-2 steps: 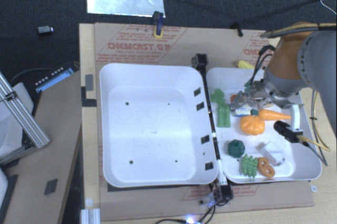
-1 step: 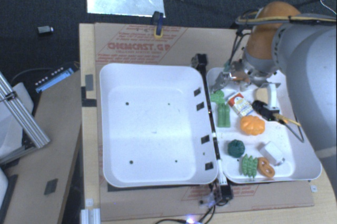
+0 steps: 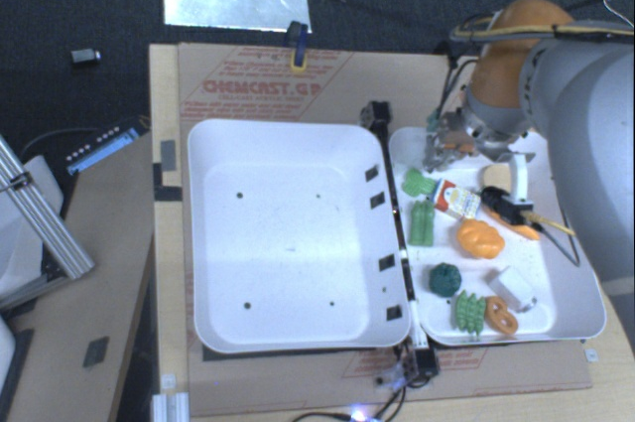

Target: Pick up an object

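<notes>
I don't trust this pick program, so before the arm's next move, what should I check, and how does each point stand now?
1. Things to pick lie in the right bin: ok.
2. Gripper is above that bin, at its far end: ok.
3. Gripper is not already carrying something: cannot tell.
4. Nearest target, the green block, has room around it: not ok. The red and white tube and the green ribbed piece lie close beside it.
5. An easier target is there: ok. The dark green round piece lies more apart.
</notes>
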`<state>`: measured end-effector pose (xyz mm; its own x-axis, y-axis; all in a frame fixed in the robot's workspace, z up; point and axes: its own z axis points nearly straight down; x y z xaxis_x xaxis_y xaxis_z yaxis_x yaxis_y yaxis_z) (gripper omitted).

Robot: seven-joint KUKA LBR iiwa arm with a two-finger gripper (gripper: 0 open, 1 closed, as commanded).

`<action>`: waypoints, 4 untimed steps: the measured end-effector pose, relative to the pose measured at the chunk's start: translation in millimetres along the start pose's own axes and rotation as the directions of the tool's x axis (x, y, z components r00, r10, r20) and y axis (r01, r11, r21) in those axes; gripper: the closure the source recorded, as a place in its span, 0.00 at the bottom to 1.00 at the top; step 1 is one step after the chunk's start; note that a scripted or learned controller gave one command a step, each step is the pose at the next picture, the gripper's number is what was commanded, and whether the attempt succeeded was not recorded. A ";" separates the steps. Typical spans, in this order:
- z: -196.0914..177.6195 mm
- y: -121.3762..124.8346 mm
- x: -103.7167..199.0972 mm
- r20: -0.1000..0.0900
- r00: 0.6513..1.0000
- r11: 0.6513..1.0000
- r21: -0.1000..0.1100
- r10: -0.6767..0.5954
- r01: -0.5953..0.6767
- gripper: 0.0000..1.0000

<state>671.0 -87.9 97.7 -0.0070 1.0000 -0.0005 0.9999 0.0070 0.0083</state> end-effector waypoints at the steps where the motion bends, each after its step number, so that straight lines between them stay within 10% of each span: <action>1: 12.6 -1.9 3.6 0.001 1.000 1.000 0.005 0.002 -0.002 1.00; 4: 0.7 -0.6 1.1 0.001 1.000 1.000 0.002 0.000 0.000 1.00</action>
<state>670.4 -86.8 97.0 -0.0072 1.0000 -0.0017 1.0000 0.0072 0.0063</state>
